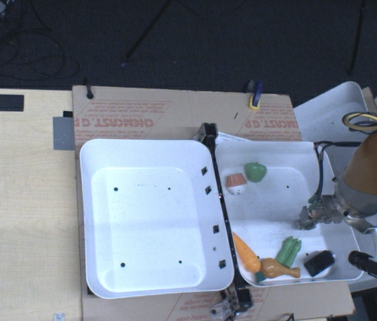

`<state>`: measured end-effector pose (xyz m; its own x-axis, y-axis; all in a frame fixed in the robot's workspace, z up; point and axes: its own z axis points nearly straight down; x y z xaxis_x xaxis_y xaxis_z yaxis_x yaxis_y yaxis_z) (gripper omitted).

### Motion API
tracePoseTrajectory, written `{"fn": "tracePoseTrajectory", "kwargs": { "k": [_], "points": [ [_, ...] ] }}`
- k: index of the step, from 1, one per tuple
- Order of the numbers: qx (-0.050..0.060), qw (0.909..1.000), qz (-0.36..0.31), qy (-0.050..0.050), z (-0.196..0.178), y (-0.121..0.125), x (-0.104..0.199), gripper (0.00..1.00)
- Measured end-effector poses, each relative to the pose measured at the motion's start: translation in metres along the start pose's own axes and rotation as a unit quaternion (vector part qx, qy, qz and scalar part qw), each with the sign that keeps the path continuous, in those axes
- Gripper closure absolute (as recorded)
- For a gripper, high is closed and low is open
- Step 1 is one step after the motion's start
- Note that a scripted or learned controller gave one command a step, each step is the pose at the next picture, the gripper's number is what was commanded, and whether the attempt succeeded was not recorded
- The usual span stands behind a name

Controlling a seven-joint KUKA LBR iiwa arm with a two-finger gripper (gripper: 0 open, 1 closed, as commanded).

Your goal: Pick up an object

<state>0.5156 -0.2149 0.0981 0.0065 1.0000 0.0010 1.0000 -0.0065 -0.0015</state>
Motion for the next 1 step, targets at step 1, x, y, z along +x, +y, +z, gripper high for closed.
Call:
{"fn": "tracePoseTrajectory", "kwargs": {
  "k": [1],
  "points": [
    [0.001, 1.0000, -0.004, 0.001, -0.0130, -0.0155, 0.0467, 1.00]
  ]
}}
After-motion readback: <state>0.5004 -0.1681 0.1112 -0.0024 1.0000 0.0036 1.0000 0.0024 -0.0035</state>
